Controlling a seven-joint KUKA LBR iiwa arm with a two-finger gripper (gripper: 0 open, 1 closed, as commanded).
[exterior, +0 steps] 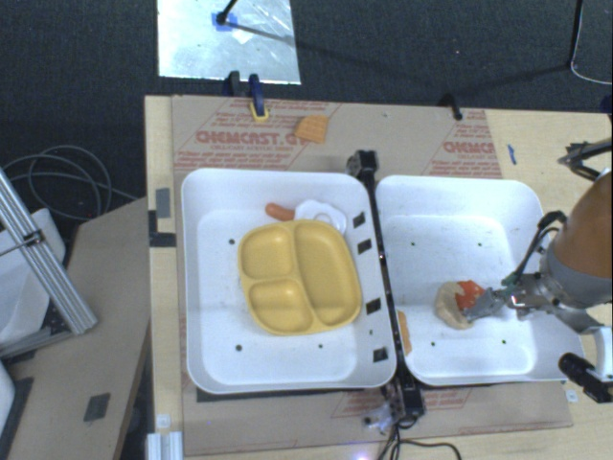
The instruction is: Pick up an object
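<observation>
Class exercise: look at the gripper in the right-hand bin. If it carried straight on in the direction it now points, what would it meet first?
The gripper points toward the view's left, and its tip is already at the red-orange object lying on the tan, roundish item. That pair would likely be met first, though height above them is unclear.

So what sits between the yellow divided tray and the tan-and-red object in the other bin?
In the camera view, the two bins' adjoining walls with black clips, then bare white floor, lie between the yellow tray and the tan-and-red object.

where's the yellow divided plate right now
In the camera view the yellow divided plate lies in the left bin, just below a small orange piece and a white piece.
</observation>
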